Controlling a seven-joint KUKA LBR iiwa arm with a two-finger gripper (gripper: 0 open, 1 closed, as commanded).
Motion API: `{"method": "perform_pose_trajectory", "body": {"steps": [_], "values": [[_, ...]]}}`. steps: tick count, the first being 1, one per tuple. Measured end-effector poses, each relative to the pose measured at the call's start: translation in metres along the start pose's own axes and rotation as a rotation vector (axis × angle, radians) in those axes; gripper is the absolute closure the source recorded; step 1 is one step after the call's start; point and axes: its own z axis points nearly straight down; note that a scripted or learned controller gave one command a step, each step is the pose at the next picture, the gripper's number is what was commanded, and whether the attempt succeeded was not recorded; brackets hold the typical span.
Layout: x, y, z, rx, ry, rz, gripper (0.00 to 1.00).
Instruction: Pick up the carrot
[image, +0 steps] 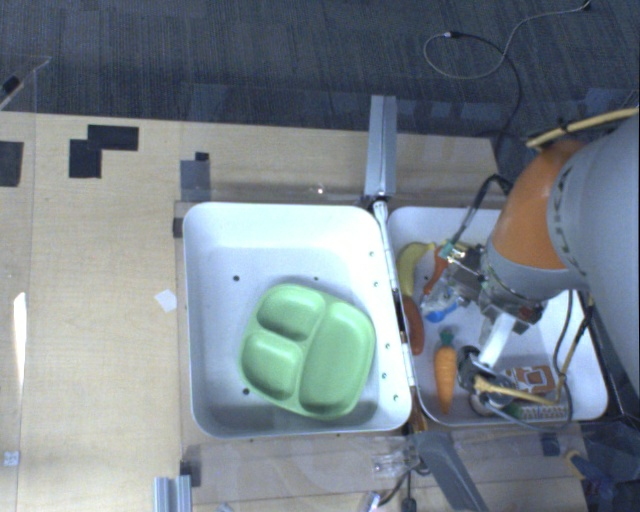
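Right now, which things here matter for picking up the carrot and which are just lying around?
For the job:
carrot, in the right bin
gripper, low beside the carrot

Lying about:
green divided tray, in the left bin
yellow piece
blue piece

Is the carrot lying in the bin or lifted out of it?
Lying in the right bin. The carrot rests on its floor, beside the tool.

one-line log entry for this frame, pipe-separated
phase: reaching | hand: above right white bin, beside carrot | small orange carrot: lying in right bin, not grasped | green divided plastic tray: in left white bin
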Motion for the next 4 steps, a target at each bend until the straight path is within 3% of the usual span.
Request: {"method": "perform_pose_trajectory", "body": {"steps": [1,2,3,4], "values": [[-0.016,-0.017,0.001,0.002,-0.001,-0.016,0.00],[-0.036,-0.005,0.001,0.002,-0.001,-0.351,0.00],[-0.058,0.009,0.091,0.000,0.000,-0.560,0.00],[-0.057,0.010,0.080,-0.004,0.002,-0.560,1.00]]}}
